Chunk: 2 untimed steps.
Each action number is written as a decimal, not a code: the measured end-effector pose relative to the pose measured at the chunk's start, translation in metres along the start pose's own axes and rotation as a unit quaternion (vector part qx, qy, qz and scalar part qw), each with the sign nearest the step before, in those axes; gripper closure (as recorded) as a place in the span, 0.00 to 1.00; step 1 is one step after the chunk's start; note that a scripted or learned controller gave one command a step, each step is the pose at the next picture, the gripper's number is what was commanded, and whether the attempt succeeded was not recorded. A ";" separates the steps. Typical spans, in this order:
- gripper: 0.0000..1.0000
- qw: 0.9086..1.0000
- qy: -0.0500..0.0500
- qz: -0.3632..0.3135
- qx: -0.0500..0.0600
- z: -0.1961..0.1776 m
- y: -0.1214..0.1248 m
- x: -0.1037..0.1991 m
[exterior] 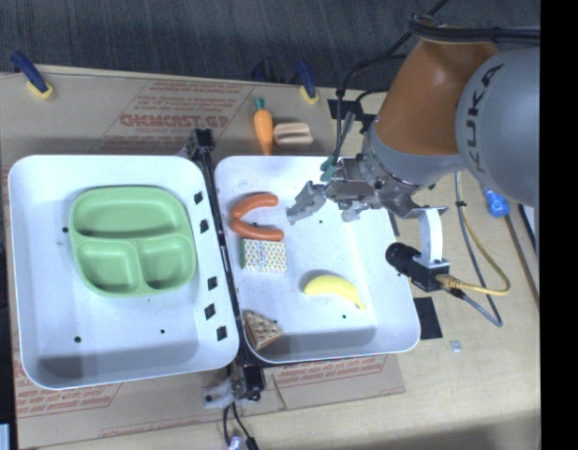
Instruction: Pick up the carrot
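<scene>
Right, carrot [262, 129] lies outside the bins, on cardboard behind the right bin [392, 331], beside a bun [292, 135]. Claw [312, 200] hangs over that bin, holds nothing, opening unclear. Prob light, stiff, slick plastic; I'd grab mid-body across the width.

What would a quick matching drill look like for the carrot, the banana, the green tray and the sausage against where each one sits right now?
Things:
1. carrot
2. banana
3. green tray
4. sausage

Places:
A. in the left bin
B. outside the bins, on the cardboard behind them
C. right bin, near its left wall
D. right bin, toward its front

Pairs: 1-B, 2-D, 3-A, 4-C
</scene>
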<state>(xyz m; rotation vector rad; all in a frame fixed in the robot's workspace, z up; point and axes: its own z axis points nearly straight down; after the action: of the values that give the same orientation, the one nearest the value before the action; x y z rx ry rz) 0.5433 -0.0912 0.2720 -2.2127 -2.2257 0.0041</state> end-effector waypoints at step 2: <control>0.00 0.999 0.000 -0.036 0.001 0.064 0.044 -0.117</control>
<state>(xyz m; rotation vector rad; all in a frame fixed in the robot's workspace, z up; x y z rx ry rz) 0.5882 -0.2080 0.2080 -2.1314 -2.3026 0.0067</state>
